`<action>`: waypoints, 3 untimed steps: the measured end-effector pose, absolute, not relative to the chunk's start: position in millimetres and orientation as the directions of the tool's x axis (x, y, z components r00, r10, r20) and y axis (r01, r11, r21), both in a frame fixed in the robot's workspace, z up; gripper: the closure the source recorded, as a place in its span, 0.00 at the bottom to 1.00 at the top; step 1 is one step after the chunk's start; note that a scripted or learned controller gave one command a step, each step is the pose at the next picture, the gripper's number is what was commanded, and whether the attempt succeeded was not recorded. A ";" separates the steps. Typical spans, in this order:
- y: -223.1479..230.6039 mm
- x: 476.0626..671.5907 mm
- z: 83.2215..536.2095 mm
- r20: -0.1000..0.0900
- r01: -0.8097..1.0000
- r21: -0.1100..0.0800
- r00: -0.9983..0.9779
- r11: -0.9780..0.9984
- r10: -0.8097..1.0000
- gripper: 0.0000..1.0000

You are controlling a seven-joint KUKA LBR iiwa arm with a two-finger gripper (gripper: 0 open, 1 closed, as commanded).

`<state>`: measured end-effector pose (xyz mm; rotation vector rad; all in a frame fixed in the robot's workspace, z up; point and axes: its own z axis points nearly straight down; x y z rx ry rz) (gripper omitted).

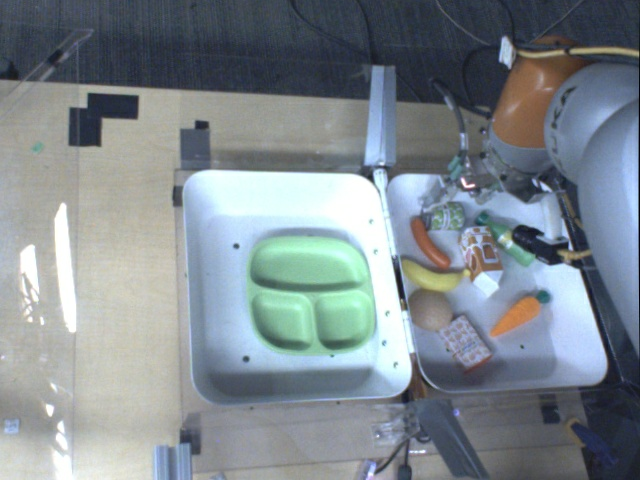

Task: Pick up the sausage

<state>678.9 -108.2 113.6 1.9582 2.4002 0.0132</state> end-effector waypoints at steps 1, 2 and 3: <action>-120.4 670.9 150.3 -0.005 0.935 0.008 -0.354 0.354 0.935 0.00; -91.3 609.8 87.9 -0.003 0.948 0.009 -0.319 0.319 0.948 0.00; -90.1 612.7 101.0 -0.005 0.947 0.017 -0.321 0.321 0.947 1.00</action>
